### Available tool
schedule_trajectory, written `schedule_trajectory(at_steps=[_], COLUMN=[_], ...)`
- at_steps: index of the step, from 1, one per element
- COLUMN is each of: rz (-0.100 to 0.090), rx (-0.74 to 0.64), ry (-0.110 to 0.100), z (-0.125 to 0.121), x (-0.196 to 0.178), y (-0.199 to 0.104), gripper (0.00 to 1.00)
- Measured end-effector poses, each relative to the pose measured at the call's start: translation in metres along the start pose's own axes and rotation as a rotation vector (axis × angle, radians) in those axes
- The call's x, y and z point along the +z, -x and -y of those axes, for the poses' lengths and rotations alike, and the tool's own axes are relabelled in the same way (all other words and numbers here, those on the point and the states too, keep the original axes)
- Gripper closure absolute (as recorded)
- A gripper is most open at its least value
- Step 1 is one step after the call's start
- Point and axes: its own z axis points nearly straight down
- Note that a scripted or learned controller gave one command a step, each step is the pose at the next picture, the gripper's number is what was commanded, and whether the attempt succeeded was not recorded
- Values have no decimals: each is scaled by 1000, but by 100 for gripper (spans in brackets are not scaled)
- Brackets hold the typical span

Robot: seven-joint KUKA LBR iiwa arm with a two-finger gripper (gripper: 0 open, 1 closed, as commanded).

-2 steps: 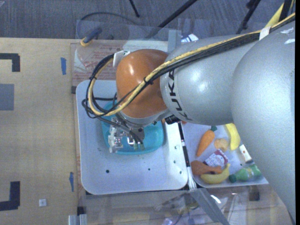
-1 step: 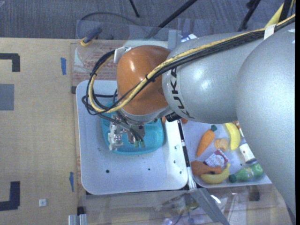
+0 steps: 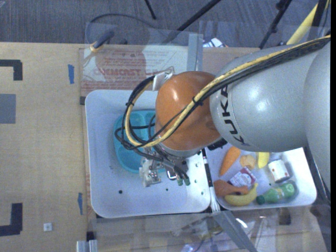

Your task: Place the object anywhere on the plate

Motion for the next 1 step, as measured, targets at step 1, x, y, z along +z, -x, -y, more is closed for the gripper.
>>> schedule_trajectory(at_steps=[1], rz=[6], rx=[-315], ry=[2], z=[-37], x=[-5], y=[17], gripper=[100])
